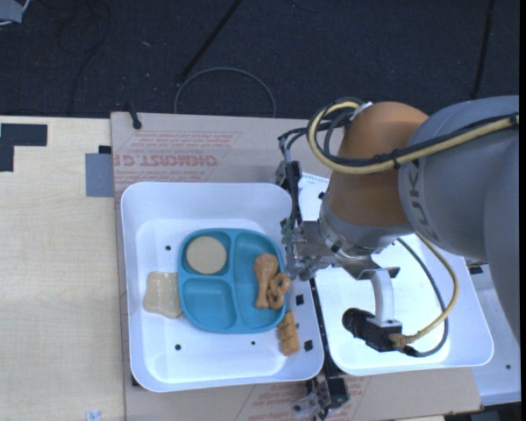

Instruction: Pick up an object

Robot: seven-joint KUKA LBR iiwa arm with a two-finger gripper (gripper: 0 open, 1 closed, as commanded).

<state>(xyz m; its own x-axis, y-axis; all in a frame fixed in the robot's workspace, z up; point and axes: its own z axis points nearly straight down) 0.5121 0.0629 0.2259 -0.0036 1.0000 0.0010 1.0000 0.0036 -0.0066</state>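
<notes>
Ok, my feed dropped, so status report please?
Gripper low at left bin's right edge. Nothing seen held. Pretzel on blue tray beside it.

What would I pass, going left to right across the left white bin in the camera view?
A pale slice of bread → a round cracker in the blue divided tray → a tan pretzel-like piece on the tray's right side → the gripper.

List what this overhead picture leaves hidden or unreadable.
- Gripper: the wrist hides its fingers; open or shut, unclear.
- Right bin: much of its floor is hidden under the arm.
- Pretzel on the blue tray: contact with the gripper, unclear.
- Arm: cut off by the right edge.
</notes>
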